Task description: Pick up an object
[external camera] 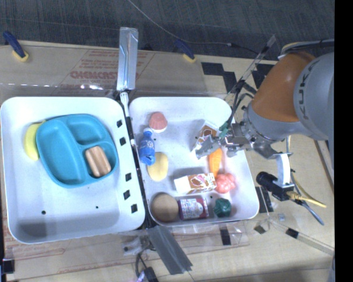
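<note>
Two shallow white bins sit side by side on a bench, seen from above; the right bin [165, 107] holds a scatter of small toy foods. The grey arm with its orange band [282, 87] reaches in from the right of the frame, and its gripper [219, 141] hangs over the right bin's centre-right, just above a crinkly silver and orange packet [205, 137]; I cannot tell whether it is apart or together, or whether it holds anything. Directly beneath lies an orange carrot [215, 160], long axis running up and down the frame, upper end under the gripper. Near the carrot's lower end sit a pink ball [225, 183] and a white and brown carton [195, 183]; a blue bottle [146, 145] stands toward the bin's left side. The left bin [23, 216] carries a blue divided plate [70, 143] with a tan bread roll [97, 161] in its lower right compartment.
</note>
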